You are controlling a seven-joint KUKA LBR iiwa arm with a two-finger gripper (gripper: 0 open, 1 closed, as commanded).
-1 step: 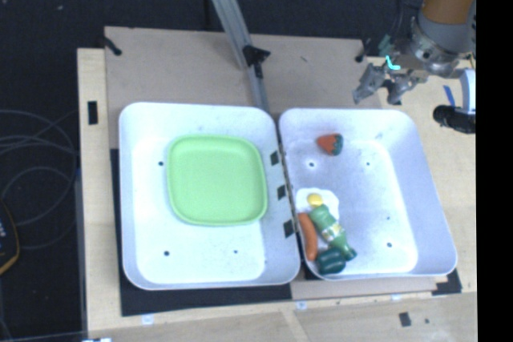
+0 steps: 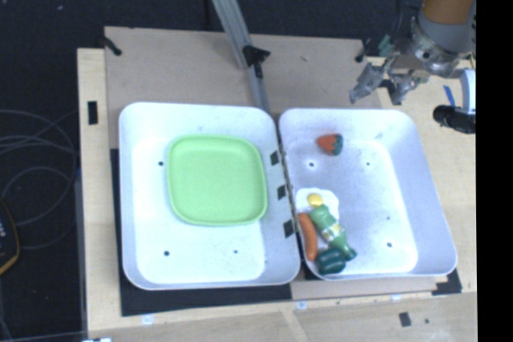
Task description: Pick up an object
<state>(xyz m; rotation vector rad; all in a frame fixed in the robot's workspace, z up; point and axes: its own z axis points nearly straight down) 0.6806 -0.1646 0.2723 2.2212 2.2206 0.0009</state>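
In the right bin [image 2: 405, 172] a small red strawberry with a green cap [image 2: 329, 143] lies near the back. At the bin's front left corner sits a cluster: a fried egg [image 2: 316, 199], an orange carrot [image 2: 308, 235], a green bottle [image 2: 329, 225] and a dark green piece [image 2: 333, 260]. My gripper [image 2: 383, 86] hangs above the bench just behind the right bin's back rim, its fingers spread apart with nothing between them. It is to the right of and behind the strawberry.
The left bin [image 2: 144, 196] holds a light green square plate [image 2: 216, 179]. A grey metal pole [image 2: 227, 0] slants from the top down to the gap between the bins. Black cables lie on the floor at the left.
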